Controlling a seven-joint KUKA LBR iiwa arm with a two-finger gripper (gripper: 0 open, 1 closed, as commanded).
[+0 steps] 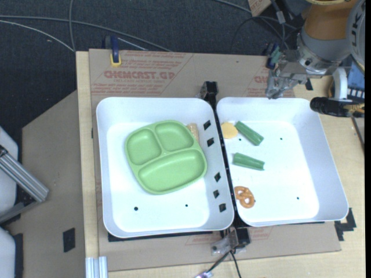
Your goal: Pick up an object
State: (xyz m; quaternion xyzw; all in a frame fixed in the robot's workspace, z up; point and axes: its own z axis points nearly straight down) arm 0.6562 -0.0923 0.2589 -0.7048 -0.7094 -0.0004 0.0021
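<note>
The arm [333, 16] enters from the upper right, grey with an orange band above the wrist. Its gripper [280, 88] hangs over the far rim of the right bin [324, 155], near that bin's far left corner. The state of the fingers cannot be told at this slant; nothing is seen between them.

The right bin holds 4 objects, all in its left part. A yellow piece [230, 131] lies near the far left corner, with a green piece [249, 132] touching it on the right. A second green piece [248, 161] lies nearer the camera, apart from the first. A pretzel [244, 197] lies close to the near left wall.

The left bin [113, 172] holds a green divided plate [166, 157] with 3 compartments. A tan item [193, 132] lies just beside the plate's far right edge.

Both bins sit on a counter [174, 68] covered with printed cardboard.
</note>
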